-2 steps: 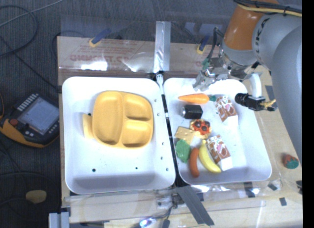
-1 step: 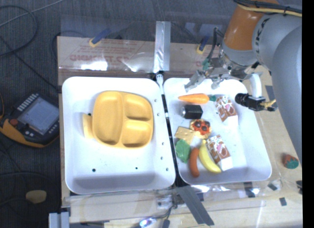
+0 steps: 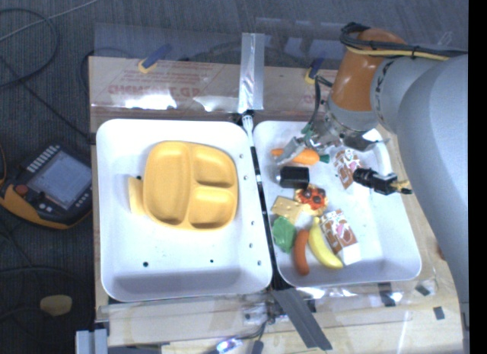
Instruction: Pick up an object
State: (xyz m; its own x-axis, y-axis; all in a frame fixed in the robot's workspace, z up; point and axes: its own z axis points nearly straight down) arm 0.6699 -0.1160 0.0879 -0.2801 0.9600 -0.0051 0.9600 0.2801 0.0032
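Overhead slanted view of the bench at the approach step of a pick. The arm (image 3: 426,94), grey with an orange band above the wrist, enters from the right and reaches over the far end of the right bin (image 3: 392,231); the left bin (image 3: 114,192) holds a yellow compartment tray (image 3: 190,183), lying flat and well apart from the arm. The gripper (image 3: 326,138) sits low over the far left part of the right bin, just beside an orange toy carrot (image 3: 304,157); whether it is open, closed or touching the carrot cannot be told from this angle, and nothing is seen held. The remaining candidates lie in a loose cluster down the left half of the right bin: a black block (image 3: 294,176) just below the carrot, a small red-and-orange item (image 3: 311,195), a pale yellow wedge (image 3: 286,207), a green piece (image 3: 284,232), a reddish sausage shape (image 3: 301,252), a banana (image 3: 323,247) and a printed carton (image 3: 340,236) beside it; a smaller printed packet (image 3: 347,168) lies near the gripper. Judged from this layout, the carrot is the likely target. The next move calls for a final descent centred on it, a firm close, then a straight lift clear of the black block.
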